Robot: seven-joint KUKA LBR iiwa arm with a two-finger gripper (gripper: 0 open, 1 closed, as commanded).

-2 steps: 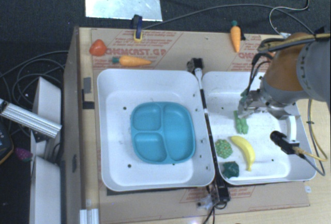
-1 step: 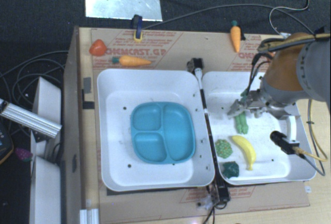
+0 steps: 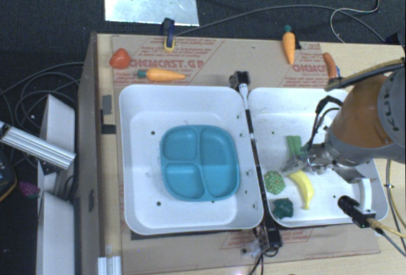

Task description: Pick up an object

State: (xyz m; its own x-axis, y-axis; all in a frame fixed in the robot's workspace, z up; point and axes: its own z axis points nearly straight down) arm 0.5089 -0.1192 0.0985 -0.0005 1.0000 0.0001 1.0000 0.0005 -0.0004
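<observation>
So the arm comes in from the right over the right bin, and the gripper sits low just above the yellow banana, right next to the green block, but honestly I can't tell whether it's spread or clamped on anything from this angle. A round green thing and a dark green piece lie near the banana by the divider. The left bin has a blue divided plate, and a few toy carrots lie on the cardboard behind the bins.
</observation>
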